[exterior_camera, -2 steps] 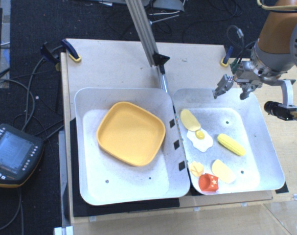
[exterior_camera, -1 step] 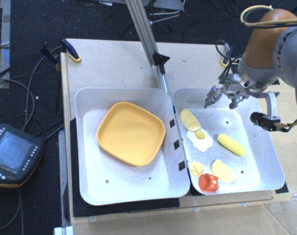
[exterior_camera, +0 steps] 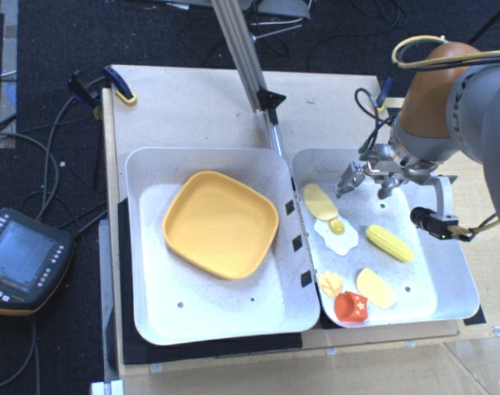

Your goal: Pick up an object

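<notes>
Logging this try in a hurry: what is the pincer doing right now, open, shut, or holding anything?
Pincer: open, holding nothing, above the right bin.

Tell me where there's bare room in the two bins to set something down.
Left white bin: bare floor along the near edge and left side of the square yellow plate. Right white bin: bare at the right, beyond the yellow corn cob. Crowded near the divider: fried egg toy, red piece.

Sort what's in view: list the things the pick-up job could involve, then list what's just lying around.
Job:
end effector
corn cob
fried egg
pale yellow oval piece
red piece
right bin

Lying about:
yellow plate
left bin
handheld pendant
</notes>
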Controlling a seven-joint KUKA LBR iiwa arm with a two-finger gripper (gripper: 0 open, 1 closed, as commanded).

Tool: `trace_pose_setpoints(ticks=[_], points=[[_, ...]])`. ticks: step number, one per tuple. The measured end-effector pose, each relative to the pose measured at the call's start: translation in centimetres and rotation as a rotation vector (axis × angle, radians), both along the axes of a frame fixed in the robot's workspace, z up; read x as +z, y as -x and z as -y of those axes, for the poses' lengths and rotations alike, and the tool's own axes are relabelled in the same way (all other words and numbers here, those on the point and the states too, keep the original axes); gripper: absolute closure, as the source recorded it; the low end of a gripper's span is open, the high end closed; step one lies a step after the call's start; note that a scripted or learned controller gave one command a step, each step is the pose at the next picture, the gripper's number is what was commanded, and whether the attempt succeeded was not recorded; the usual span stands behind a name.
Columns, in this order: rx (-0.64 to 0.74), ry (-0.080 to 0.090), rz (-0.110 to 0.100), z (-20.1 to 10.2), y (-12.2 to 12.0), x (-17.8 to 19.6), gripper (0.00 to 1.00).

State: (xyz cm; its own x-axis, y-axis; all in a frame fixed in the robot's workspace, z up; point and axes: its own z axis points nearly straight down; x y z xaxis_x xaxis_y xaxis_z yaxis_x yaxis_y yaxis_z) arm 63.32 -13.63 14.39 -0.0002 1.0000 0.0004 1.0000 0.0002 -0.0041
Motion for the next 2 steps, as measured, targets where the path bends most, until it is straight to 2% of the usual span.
trace_pose_setpoints(ticks=[1, 2], points=[[0.000, 0.000, 0.002, 0.0, 0.0, -5.0, 0.00], [0.000, 0.001, 0.006, 0.0, 0.0, -3.8, 1.00]])
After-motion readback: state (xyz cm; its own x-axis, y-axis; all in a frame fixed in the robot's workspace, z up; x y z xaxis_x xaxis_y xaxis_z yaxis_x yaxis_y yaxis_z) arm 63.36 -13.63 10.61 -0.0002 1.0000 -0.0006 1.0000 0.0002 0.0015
